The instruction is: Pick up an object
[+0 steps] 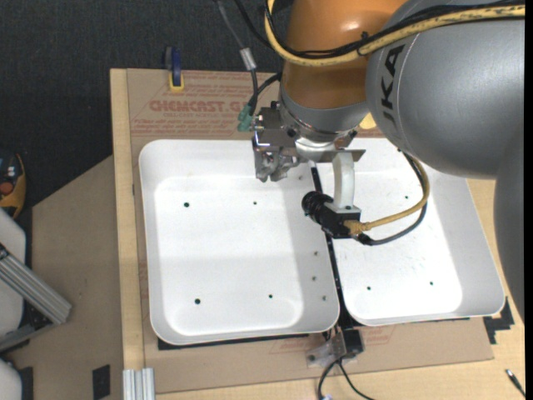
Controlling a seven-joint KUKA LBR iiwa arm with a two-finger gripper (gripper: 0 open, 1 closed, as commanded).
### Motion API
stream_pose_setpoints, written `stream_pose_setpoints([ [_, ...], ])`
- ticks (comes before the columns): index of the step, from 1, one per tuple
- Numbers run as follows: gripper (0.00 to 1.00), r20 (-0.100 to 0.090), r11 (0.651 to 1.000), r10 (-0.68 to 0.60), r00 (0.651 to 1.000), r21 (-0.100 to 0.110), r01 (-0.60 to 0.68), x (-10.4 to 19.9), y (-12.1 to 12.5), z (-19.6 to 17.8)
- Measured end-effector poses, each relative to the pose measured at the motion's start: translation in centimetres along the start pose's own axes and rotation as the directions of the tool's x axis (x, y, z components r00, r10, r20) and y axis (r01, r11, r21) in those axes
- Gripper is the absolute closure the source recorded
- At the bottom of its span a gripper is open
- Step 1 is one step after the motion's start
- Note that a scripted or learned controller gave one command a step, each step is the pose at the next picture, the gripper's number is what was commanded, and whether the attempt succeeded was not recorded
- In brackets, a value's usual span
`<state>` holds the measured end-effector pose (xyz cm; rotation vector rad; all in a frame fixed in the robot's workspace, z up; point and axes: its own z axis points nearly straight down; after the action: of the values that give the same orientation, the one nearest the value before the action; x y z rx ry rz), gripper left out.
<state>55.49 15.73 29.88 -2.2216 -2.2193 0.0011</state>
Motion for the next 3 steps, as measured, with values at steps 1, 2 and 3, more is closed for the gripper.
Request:
stream_pose_setpoints([
  [1, 1.00, 0.000, 1.000, -0.007, 1.000, 0.001, 0.007, 7.1, 4.0, 7.4],
  [2, 1.00, -0.001, 1.000, 0.001, 1.000, -0.007, -0.001, 3.4, 2.0, 1.3],
  [3, 1.00, 0.000, 1.000, 0.002, 1.000, -0.007, -0.002, 0.1, 1.6, -3.2],
])
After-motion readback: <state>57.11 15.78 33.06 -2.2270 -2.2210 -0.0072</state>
